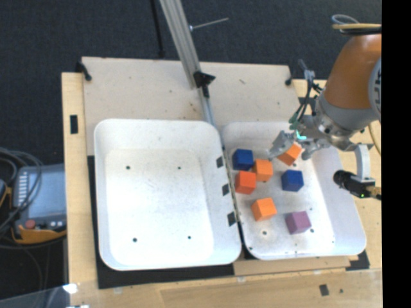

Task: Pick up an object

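Looking at the right bin [334,236], the gripper [292,147] has an orange cube [292,153] pinched between its fingers, tilted, over the bin's far side. Straight up looks like the clear way out; the other blocks [263,169] sit just below-left of it.

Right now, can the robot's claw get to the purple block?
Probably yes. The purple block sits apart from the others near the right bin's front, with nothing on top. But the claw has an orange block between its fingers, so it would likely have to drop that first.
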Controlling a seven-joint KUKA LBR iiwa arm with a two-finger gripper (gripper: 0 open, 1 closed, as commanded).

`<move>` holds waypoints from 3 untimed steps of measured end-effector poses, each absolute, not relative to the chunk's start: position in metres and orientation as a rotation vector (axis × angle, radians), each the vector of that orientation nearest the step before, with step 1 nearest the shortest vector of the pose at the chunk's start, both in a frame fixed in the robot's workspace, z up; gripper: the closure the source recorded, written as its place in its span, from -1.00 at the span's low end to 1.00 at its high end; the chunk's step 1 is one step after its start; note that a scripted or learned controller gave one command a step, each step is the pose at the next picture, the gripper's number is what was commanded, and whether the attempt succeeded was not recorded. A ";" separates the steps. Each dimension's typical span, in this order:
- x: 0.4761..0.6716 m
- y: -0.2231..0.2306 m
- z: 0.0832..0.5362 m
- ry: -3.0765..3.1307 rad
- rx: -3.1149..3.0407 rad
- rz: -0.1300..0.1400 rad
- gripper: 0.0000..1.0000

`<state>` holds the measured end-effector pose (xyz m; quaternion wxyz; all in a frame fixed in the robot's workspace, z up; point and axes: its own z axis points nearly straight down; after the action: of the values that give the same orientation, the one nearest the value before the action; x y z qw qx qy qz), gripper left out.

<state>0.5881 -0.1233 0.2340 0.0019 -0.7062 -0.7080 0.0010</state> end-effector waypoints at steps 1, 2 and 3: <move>0.589 -0.124 0.236 -2.223 -2.220 -0.001 -1.00; 0.589 -0.124 0.173 -2.217 -2.221 0.008 -1.00; 0.582 -0.128 0.129 -2.223 -2.228 -0.005 -1.00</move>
<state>0.5817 -0.1285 0.1291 -0.0028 -0.7080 -0.7062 -0.0017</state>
